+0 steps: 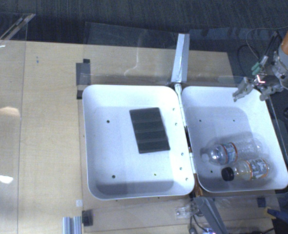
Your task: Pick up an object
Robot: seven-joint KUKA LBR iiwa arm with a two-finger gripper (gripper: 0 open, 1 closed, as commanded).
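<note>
The gripper [254, 87] hangs at the upper right rim of the right bin [217, 112], its two fingers spread apart with nothing between them. This reads as the approach step: no object is grasped yet, and the gripper sits well apart from anything it could take.

From the gripper, the nearest candidates lie toward 6 o'clock, in the lower part of that bin: a clear plastic water bottle [227, 153] on its side, and just beside it, toward 5 o'clock, a second bottle with a black cap [246, 170] (the two look to be touching, though I can't be sure). The next move calls for travelling down over one of them and lining the fingers across its round body, which may roll.

Toward 8 o'clock, the left bin [100, 130] holds a flat dark ribbed block [149, 130] near its centre. Both bins rest on the pale wooden surface [41, 130].
</note>
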